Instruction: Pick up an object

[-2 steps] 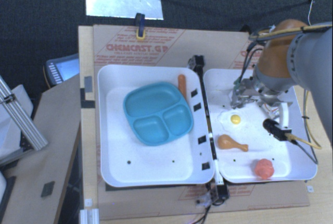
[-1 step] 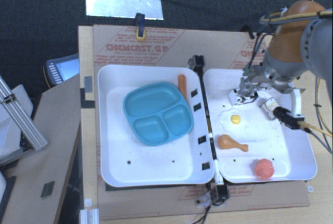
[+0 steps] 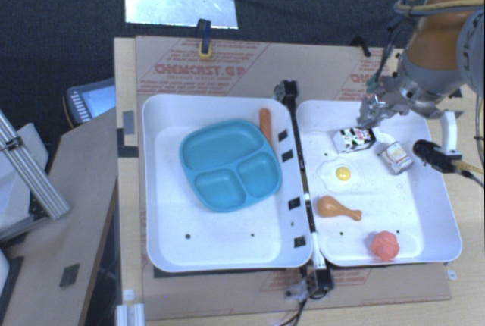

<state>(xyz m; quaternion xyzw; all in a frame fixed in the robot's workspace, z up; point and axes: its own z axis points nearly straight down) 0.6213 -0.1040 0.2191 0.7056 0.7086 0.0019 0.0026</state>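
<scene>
The right bin holds several toys. A black-and-white cow-print carton lies near its back edge, with a small can to its right. In front of them are a fried egg, an orange chicken drumstick and a pink-red lump. My gripper hangs over the bin's back edge, just above and right of the carton. Nothing shows in its grasp.
In the left bin a blue divided plate lies beside an orange sausage near the divider. Black clips line the ridge between the bins. A black cylinder juts in at the right bin's right rim.
</scene>
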